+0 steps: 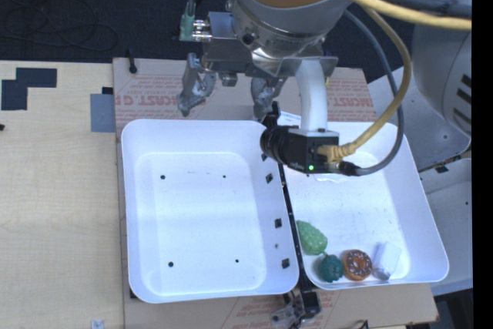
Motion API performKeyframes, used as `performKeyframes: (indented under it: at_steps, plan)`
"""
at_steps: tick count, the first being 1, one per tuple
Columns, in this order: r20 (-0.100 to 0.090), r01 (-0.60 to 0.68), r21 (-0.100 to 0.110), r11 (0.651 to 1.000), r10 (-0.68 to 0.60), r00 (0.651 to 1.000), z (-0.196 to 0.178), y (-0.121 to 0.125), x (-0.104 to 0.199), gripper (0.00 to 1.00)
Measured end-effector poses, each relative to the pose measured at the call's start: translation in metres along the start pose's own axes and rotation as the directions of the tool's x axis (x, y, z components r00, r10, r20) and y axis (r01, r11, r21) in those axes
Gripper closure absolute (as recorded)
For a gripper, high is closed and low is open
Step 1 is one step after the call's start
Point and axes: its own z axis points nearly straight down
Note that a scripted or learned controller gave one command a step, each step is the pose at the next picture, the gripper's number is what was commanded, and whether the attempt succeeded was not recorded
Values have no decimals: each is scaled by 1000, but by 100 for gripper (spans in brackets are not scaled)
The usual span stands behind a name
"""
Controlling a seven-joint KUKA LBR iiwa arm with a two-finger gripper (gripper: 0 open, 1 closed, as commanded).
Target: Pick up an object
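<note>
Gripper (227, 98) open above bins, arm cropped.

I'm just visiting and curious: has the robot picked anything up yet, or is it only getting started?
Nothing looks picked up yet. The gripper hangs open above the far edge of the left bin with nothing between its fingers. The light green piece, dark teal ball, donut and white block all lie in the right bin. Reaching, grasping and lifting remain.

gripper (227, 98): fingers spread, nothing between, above left bin's (146, 158) far rim
right bin (420, 196): green lump (312, 236), teal ball (331, 268), donut (357, 264), white block (387, 258)
</note>
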Motion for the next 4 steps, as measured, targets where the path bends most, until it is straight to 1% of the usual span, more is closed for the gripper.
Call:
performKeyframes:
  at_steps: [1, 2, 3, 4]
  plan:
    - [1, -2, 3, 1000, 2, 1000, 0, -11, -23, 0]
    - [0, 2, 2, 1000, -2, 1000, 0, -19, 0, 0]
    - [4, -12, 0, 1000, 12, 1000, 1, 77, -90, 0]
    - [-1, 6, 5, 1000, -6, 1000, -1, -20, -46, 0]
